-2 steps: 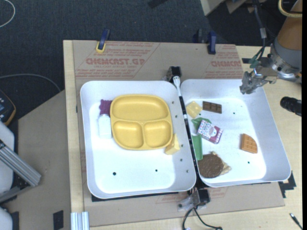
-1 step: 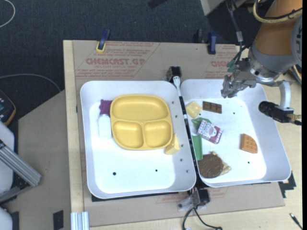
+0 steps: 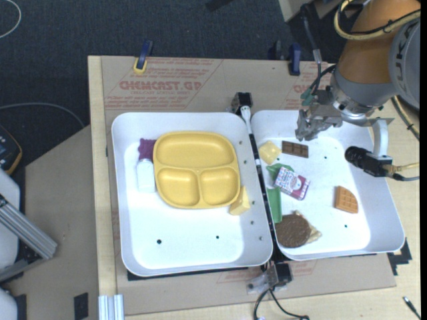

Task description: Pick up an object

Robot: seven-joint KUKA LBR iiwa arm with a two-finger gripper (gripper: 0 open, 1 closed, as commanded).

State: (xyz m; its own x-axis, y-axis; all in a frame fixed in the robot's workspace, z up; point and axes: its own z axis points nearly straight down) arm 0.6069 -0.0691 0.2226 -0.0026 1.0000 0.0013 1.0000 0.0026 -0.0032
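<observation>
A small dark brown chocolate bar (image 3: 295, 149) is lying flat in the right-hand white bin (image 3: 373, 229), near that bin's far edge, and it looks like the likeliest target, though this is a judgement. The hand (image 3: 308, 131) is hanging just above and slightly beyond it, toward the bench's far edge, at the end of the grey arm with its orange band (image 3: 375, 31). Nothing is showing between the hand's tips, and whether they are parted or closed cannot be told from this angle. So the pick appears not yet done: lowering, closing and lifting all remain.

Around the bar, in the same bin, are a pale yellow lump (image 3: 269, 153), a green and pink packet (image 3: 291, 181), a small waffle (image 3: 345, 199) and a round brown cookie (image 3: 293, 229) near the bench's near edge. The left-hand bin (image 3: 187, 245) is holding a yellow divided tray (image 3: 197, 169), a purple item (image 3: 146, 147) and a small white bottle (image 3: 145, 176).
</observation>
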